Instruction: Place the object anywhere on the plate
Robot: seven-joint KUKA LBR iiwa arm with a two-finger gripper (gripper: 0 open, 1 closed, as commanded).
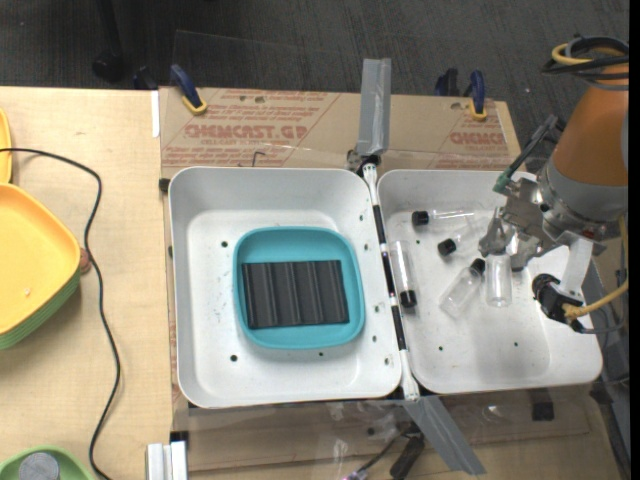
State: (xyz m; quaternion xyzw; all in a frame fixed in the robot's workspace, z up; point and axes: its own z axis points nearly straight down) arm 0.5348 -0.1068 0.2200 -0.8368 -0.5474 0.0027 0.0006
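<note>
A teal plate (298,290) with a dark ribbed centre lies in the left bin (200,268). Several clear vials with black caps are scattered in the right bin (500,358): one near the back (447,215), one along the left wall (400,268), and two close together in the middle (461,290) (497,282). My gripper (502,245) hangs low over the right bin, directly above the two middle vials. The nearest vial stands just below it, and whether they touch is not visible.
The grey arm with its orange band (595,138) comes in over the right bin's right side, with cables beside it. A metal divider (385,258) separates the bins. Yellow-green plates (30,268) and a black cable (95,268) lie on the wooden bench at left.
</note>
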